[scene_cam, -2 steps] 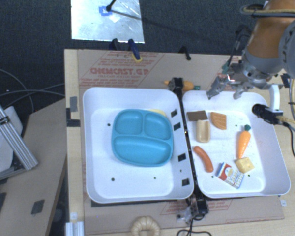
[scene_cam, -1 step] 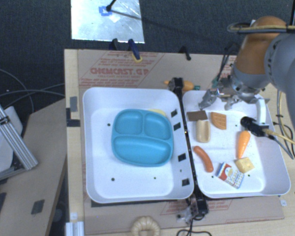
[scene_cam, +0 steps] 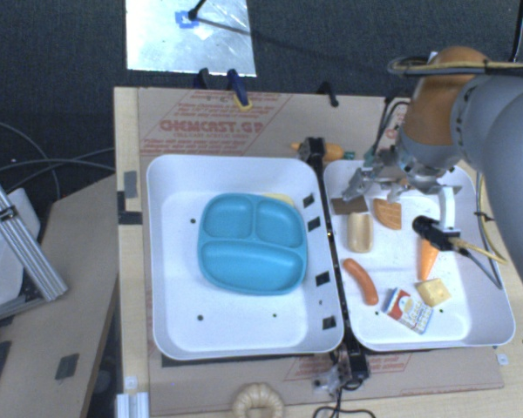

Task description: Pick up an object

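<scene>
My gripper (scene_cam: 370,184) hangs low over the far left part of the right bin (scene_cam: 488,325), below the orange band of the arm. Just under and in front of it lie a cream bread stick (scene_cam: 359,231) and a brown-orange wedge (scene_cam: 386,213). Nearer the front of that bin are a carrot (scene_cam: 428,258), a red sausage (scene_cam: 360,280), a yellow cheese cube (scene_cam: 434,292) and a small red, white and blue box (scene_cam: 408,310). I see nothing lifted off the bin floor.
The left bin (scene_cam: 179,320) holds a blue divided plate (scene_cam: 251,242) with a yellow item (scene_cam: 281,198) peeking out behind it. A black clip rail (scene_cam: 324,233) runs between the bins. An orange-yellow object (scene_cam: 332,152) lies beyond the bins' far rim.
</scene>
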Robot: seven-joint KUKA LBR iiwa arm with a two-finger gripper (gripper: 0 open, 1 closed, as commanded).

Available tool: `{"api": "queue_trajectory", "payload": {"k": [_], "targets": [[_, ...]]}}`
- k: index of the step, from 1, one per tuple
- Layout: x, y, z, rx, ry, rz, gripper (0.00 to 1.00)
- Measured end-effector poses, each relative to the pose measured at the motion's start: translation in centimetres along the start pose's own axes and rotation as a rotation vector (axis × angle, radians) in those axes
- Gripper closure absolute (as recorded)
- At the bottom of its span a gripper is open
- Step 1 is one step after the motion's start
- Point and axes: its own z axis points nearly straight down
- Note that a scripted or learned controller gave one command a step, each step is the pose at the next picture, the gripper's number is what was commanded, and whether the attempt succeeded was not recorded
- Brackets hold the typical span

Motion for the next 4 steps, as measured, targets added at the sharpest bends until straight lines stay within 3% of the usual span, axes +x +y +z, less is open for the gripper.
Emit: {"api": "queue_trajectory", "payload": {"k": [1, 2, 3, 4], "targets": [[-0.1, 0.5, 2.6, -0.018, -0.006, 0.000, 0.00], [-0.3, 0.8, 1.0, -0.029, -0.009, 0.001, 1.00], [-0.6, 0.6, -5.4, -0.010, -0.001, 0.004, 1.00], [-0.6, 0.8, -10.9, -0.010, -0.001, 0.001, 1.00]]}}
